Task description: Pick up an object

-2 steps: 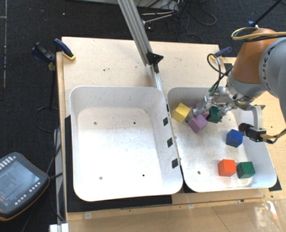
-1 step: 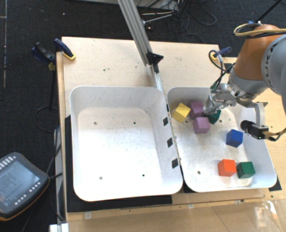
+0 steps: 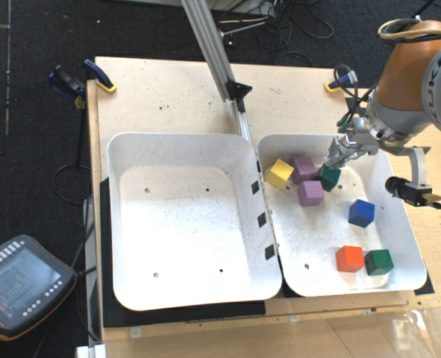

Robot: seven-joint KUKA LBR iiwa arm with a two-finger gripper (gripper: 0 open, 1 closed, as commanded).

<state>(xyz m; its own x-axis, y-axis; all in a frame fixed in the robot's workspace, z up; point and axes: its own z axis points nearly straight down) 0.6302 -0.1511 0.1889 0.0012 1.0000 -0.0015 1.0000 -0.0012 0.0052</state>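
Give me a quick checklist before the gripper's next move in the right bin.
1. Gripper over the right bin: ok.
2. Gripper at the dark green block: ok.
3. Block seated between the gripper parts: cannot tell.
4. Space around it: not ok, two purple blocks sit just left of it.
5. Blue block, orange block, green block apart from the gripper: ok.

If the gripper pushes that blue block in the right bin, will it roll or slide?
The blue block looks flat-faced and cube-like, so it would probably slide, not roll. It seems rigid and small, likely light. It sits apart from the others, so it should move freely.
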